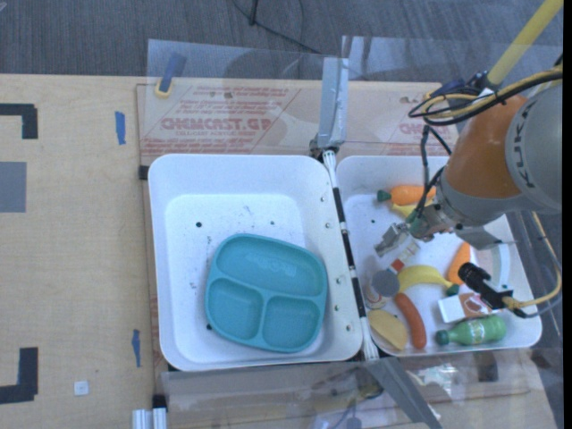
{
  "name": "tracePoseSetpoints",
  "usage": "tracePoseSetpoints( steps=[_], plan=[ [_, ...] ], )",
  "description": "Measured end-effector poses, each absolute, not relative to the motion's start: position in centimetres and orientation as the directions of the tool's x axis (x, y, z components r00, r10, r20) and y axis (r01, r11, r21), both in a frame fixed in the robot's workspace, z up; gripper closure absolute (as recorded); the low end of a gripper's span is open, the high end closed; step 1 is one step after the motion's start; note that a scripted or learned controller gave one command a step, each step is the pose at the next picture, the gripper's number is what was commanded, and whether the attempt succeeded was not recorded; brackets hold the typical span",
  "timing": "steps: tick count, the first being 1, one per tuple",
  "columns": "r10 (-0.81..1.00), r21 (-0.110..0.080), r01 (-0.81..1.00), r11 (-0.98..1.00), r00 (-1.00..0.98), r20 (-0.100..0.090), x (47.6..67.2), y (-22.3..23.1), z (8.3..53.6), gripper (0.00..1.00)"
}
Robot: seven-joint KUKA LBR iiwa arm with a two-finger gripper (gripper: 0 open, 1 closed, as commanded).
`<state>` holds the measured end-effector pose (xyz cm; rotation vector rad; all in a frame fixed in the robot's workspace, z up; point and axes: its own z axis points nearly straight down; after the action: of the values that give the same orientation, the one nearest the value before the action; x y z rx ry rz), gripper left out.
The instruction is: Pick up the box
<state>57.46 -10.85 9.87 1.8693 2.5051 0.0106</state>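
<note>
- The claw (399, 237) hangs low in the right bin (527, 333), centre-right of the frame, angled toward the bin's left wall; nothing sits between its metal fingers, and whether they are spread or closed I cannot tell.
- Just below it lie a grey disc (385, 282) and a banana (423, 277), so a straight drop would land on the wrong items.
- The box (462, 307), white with a red patch, lies flat lower right, wedged between a carrot (459, 262), a sausage (411, 319) and a green bottle (474, 331); crowding leaves little finger room.
- I judge the claw must shift toward the lower right before closing.
- The left bin (170, 239) holds a teal tray (265, 291), well apart.
</note>
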Motion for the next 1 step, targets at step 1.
tracePoseSetpoints(
  steps=[1],
  plan=[
    [0.960, 0.017, 0.960, 0.281, -0.281, -0.009, 57.52, -11.03, 10.73, 1.00]
  ],
)
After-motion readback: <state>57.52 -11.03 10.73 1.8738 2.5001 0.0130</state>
